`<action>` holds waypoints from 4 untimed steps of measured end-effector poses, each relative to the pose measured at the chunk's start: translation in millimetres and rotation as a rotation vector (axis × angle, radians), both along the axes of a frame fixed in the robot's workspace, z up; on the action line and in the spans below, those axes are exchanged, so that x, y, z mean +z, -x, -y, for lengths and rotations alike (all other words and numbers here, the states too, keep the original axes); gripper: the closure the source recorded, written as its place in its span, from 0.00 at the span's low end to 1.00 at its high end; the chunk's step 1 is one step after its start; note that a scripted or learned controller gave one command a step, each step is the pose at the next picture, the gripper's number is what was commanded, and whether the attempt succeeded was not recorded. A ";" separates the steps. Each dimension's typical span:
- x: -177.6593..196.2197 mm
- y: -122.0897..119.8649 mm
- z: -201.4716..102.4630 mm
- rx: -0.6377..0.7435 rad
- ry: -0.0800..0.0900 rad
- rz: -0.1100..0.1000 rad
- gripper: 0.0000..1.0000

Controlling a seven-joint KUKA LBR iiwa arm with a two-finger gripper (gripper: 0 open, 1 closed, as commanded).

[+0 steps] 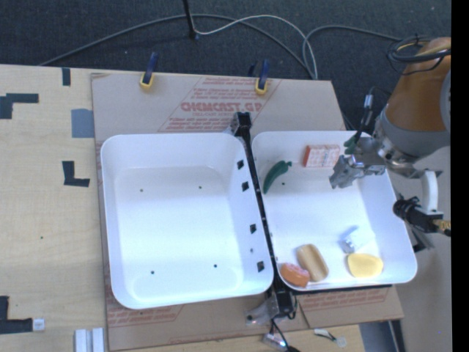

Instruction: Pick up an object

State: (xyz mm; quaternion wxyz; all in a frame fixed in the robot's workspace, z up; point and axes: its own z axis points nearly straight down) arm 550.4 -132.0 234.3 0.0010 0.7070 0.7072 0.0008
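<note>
Gripper (344, 176) fingers look together on nothing, red-and-white card (322, 155) just up-left of the fingertips, so a drop from here likely lands beside it or nudges it away.

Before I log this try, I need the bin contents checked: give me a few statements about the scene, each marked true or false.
1. The green pepper-like toy lies in the right bin, near the divider. True.
2. The hot dog bun sits in the left bin. False: it lies in the right bin, at the near edge beside an orange-red piece.
3. The gripper is over the right bin, near a pink patterned card. True.
4. The yellow piece is between the gripper's fingers. False: it rests on the bin floor at the near right corner, apart from the gripper.
5. A small grey-blue object lies just above the yellow piece in the view. True.
</note>
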 end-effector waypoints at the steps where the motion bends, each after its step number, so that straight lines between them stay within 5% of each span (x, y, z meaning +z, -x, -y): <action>1: -5.5 4.0 -61.9 0.005 -0.002 -0.003 1.00; 4: -15.5 23.3 -217.7 0.004 -0.001 -0.004 1.00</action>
